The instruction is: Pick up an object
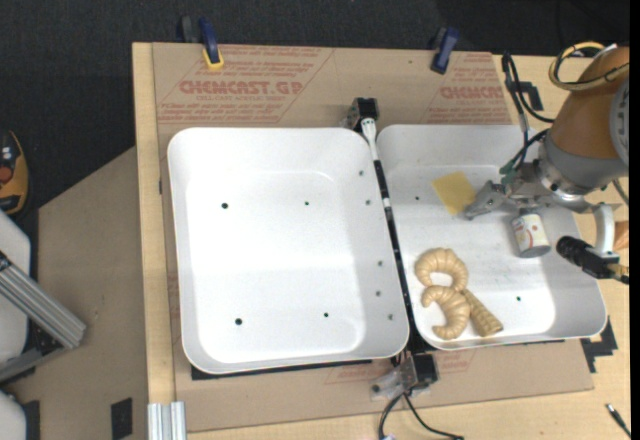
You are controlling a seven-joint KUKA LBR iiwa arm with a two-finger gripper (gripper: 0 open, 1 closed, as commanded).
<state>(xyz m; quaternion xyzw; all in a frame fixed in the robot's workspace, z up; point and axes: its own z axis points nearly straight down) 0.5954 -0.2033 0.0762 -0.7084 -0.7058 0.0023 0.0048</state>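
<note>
The right bin (560, 323) holds a flat yellow piece (452, 190) near its back left. Two tan croissant-shaped pastries (448, 290) lie at its front. A small white cylinder with a red mark (528, 234) sits toward the right. My gripper (522, 196) hangs low over the right bin's back right. It is just right of the yellow piece and directly behind the white cylinder. The wrist hides where it meets the bin floor, and I see nothing lifted off the bin.
The left bin (190, 228) lies beside the right one, their rims meeting along a black seam (385, 218). The grey arm with its orange band (585, 123) covers the right bin's far right corner. Clamps (210, 43) hold the cardboard at the back.
</note>
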